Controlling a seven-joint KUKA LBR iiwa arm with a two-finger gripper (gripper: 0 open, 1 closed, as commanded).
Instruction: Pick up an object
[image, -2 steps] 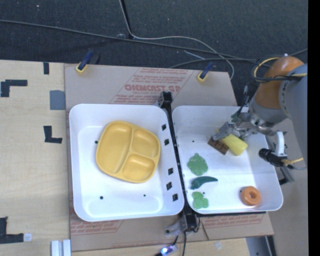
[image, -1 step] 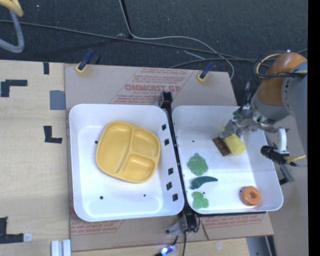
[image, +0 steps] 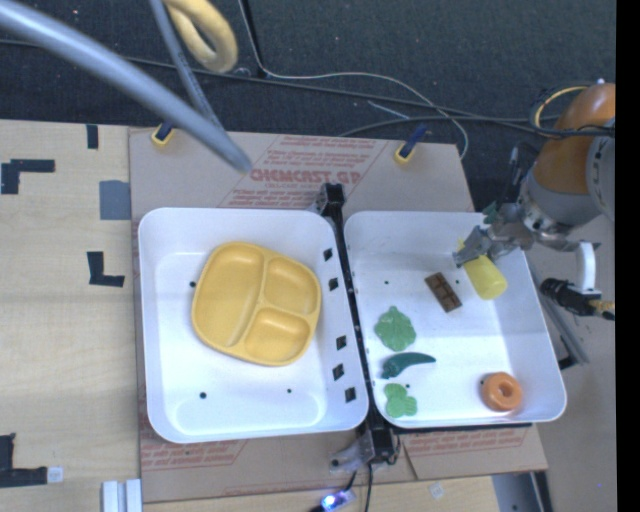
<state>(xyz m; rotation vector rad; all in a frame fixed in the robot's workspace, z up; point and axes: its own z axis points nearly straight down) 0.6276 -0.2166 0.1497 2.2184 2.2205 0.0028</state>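
My gripper (image: 480, 246) hangs over the upper right part of the right bin (image: 530, 330), at the end of the grey arm with its orange band. A yellow rounded object (image: 488, 278) lies right below and against the gripper; whether it is gripped I cannot tell. A small brown block (image: 443, 291) lies just left of it. Further down the bin are a light green leafy piece (image: 396, 327), a dark green pepper-like piece (image: 405, 363), another green piece (image: 401, 402) and an orange ring (image: 501, 391).
The left bin (image: 165, 330) holds a yellow divided plate (image: 257, 301). A black divider with clips (image: 343, 300) runs between the bins. Cables and a grey pole (image: 120, 70) cross the back of the bench.
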